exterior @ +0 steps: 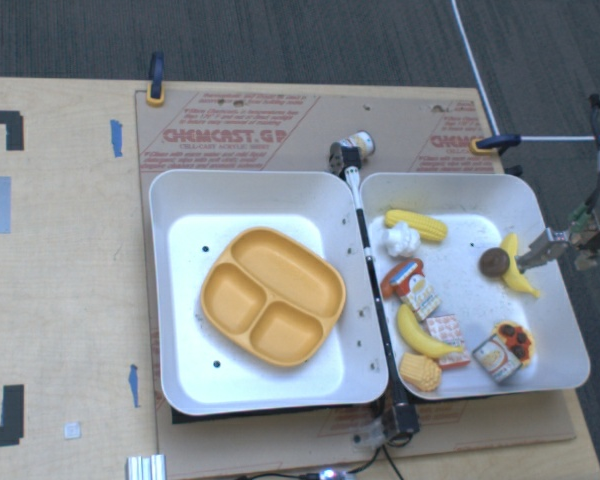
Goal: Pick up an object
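On the bench (pixel 60 298), the left bin (pixel 180 218) holds a yellow-orange tray (pixel 272 296) with three compartments, lying flat near the bin's middle and turned at a slant. A black divider (pixel 370 278) runs between the two bins.

The right bin (pixel 555 338) carries the small things. Near its far left lie a corn cob (pixel 416 225) and, just beside it, a white lump (pixel 401 239). Below these sits a red-and-white packet (pixel 402 276), touching a small printed packet (pixel 422 299). Nearer the front, a banana (pixel 425 334) curves down toward a yellow waffle-textured piece (pixel 419 371) at the bin's front left; a red-and-white carton (pixel 447 334) lies against the banana. To the right of it sits a packet with red fruit printed on it (pixel 502 351).

Farther right, a brown ball (pixel 494 261) rests just beside a second banana (pixel 516 268). The tool (pixel 532 258) reaches in from the right edge, its tip over that banana; whether it is apart or together I cannot tell.
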Available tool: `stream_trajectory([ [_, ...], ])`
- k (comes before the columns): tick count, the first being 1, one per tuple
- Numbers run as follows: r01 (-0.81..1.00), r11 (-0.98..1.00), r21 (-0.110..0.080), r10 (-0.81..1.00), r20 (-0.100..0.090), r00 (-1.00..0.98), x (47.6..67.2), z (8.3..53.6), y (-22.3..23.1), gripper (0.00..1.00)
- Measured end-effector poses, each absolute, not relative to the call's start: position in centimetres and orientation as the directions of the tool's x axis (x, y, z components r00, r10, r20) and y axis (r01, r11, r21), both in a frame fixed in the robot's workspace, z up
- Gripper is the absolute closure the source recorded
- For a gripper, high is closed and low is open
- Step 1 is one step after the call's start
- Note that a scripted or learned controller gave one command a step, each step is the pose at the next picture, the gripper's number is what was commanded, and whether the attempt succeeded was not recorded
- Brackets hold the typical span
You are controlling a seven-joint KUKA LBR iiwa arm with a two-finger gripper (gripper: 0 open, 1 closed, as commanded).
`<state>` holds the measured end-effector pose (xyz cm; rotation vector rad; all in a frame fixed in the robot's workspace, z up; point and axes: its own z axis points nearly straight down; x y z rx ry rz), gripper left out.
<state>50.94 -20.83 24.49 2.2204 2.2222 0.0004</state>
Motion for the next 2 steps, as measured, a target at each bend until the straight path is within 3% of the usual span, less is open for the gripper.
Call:
stream_trajectory([
  [1, 1.0, 0.006, 0.003, 1.0, 0.009, -0.006, 53.39, 9.62, -21.75, 0.0],
  [2, 1.0, 0.004, 0.003, 1.0, 0.004, -0.004, 53.34, 10.55, -21.96, 1.0],
])
